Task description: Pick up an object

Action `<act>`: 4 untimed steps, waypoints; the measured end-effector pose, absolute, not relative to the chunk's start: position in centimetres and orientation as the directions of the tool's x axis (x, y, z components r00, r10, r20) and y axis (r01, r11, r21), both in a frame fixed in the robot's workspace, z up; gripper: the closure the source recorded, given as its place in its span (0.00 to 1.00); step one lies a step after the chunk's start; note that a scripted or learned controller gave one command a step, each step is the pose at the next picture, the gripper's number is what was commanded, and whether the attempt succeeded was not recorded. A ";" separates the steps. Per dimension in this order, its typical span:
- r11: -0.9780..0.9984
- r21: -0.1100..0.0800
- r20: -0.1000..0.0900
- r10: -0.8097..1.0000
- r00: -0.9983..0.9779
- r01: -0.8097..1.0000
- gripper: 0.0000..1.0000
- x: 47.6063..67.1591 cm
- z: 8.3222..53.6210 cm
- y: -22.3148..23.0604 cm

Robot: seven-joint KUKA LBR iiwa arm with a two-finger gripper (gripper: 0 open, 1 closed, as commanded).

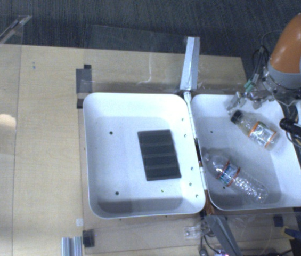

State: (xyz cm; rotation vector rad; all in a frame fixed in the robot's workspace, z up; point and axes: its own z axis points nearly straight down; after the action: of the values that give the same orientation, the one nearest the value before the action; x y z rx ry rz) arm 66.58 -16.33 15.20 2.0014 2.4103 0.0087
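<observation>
Crushed clear bottle (235, 177) lies below small bottle (254, 129); end effector (244, 96) state unclear.

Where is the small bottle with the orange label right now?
The small bottle lies in the right bin, near its far right corner, just below the gripper.

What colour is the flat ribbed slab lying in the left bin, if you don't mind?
The slab is black, seen in the camera view.

The hand (244, 96) hovers at the right bin's (299, 193) far edge, just beside a small bottle (255, 129).
</observation>
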 end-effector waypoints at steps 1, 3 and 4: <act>0.308 0.001 -0.001 0.951 -0.308 0.951 0.00 67.1 9.3 -17.6; 0.274 0.001 -0.004 0.962 -0.274 0.962 0.00 67.0 9.2 -18.8; 0.277 0.013 -0.014 0.961 -0.277 0.961 1.00 67.3 10.4 -18.9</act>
State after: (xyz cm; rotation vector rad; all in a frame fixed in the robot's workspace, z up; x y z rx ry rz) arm 67.28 -18.88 10.44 1.8780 2.4952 0.0026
